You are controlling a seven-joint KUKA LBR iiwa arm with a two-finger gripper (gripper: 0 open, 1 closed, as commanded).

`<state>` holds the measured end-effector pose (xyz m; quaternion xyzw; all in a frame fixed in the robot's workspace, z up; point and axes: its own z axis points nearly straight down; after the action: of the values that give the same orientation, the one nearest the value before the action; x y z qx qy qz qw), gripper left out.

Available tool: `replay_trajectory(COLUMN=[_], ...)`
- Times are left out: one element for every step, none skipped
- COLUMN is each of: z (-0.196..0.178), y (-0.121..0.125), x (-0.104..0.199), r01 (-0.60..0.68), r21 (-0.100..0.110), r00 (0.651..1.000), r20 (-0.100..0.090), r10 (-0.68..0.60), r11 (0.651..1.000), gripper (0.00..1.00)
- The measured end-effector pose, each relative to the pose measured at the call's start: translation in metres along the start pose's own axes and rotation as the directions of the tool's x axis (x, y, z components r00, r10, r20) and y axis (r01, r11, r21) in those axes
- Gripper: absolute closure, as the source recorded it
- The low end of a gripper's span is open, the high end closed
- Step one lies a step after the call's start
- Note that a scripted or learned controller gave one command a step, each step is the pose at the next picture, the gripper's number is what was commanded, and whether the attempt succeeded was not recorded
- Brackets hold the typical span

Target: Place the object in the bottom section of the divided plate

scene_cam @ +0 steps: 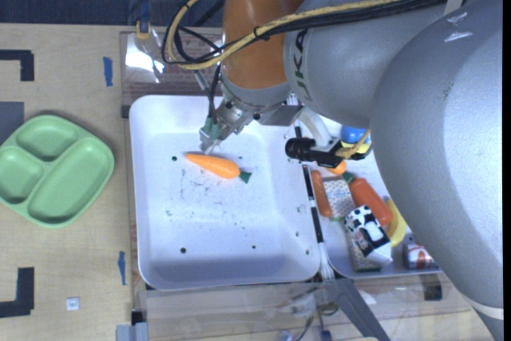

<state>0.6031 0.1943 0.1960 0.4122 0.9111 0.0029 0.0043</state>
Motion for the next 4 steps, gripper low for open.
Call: replay_trajectory(z=[-0.038,-0.038,-0.085,0.001], y=[-0.054,-0.054,-0.141,-0.141], x=[-0.003,-0.002,0.023,-0.061], r01=[-0.044,-0.043,-0.163,-0.517], r21=[0.01,0.01,0.011,0.013], r00=[0.999,0.999,0.987,0.856], r20=[-0.006,-0.006,-0.005,-0.001], r10=[0.044,0.043,0.163,0.517], r11=[0.999,0.999,0.986,0.856], gripper=[1.0,0.0,0.0,0.0])
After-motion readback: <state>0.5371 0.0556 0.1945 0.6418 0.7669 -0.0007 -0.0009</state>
